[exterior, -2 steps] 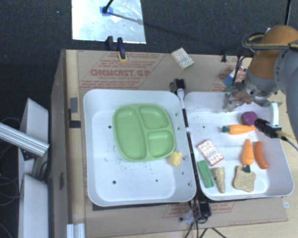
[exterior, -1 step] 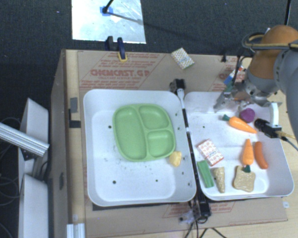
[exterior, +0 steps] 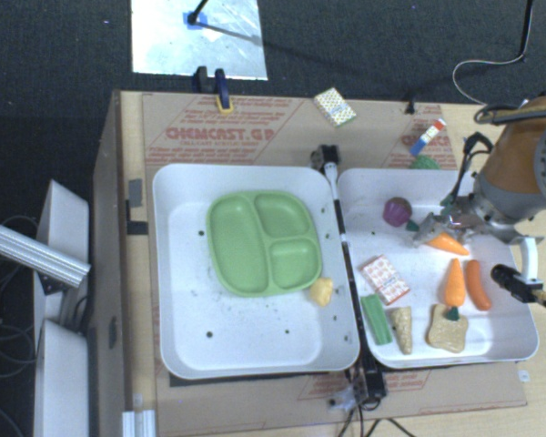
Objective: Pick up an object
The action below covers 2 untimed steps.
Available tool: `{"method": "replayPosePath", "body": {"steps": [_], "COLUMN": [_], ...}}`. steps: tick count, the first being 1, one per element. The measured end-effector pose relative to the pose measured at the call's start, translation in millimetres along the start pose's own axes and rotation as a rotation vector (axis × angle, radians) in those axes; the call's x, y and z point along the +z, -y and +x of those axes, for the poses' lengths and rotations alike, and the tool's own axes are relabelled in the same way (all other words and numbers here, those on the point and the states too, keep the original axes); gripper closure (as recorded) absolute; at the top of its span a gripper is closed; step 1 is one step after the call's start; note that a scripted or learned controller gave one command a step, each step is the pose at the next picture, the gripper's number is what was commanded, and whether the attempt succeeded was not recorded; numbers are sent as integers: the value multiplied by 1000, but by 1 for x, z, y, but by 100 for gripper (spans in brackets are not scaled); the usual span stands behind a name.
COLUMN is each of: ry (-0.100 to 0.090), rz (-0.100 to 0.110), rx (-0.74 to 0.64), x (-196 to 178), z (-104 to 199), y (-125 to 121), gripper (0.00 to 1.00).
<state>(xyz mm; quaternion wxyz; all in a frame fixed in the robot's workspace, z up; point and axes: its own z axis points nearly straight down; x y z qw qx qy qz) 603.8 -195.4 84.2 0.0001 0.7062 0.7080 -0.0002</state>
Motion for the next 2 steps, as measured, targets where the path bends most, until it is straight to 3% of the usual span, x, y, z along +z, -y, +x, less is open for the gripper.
{"method": "replayPosePath", "body": {"steps": [1,2], "ry": [0,0], "rz": [-4,-5], "rx": [0,-2], "x": [-11,-105], "z": [0,55], "y": [-1,-1], "gripper": [100,100]}}
